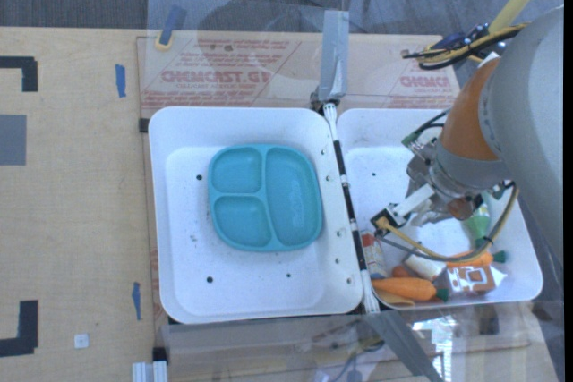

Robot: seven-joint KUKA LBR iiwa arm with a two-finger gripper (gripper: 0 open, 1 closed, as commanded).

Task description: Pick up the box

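The thick grey robot arm [537,85] reaches in from the right edge of the camera view. Its broad body sits high in the right-hand corner and slants down and to the left. A wide orange band [470,116] wraps the arm just above the narrower grey metal wrist [452,167]. Below the wrist, the pale grey gripper [445,208] points downward and a little to the left. It is seen steeply from above and partly covered by the wrist.

Orange-and-white box [470,279] lies in the right bin [385,161].
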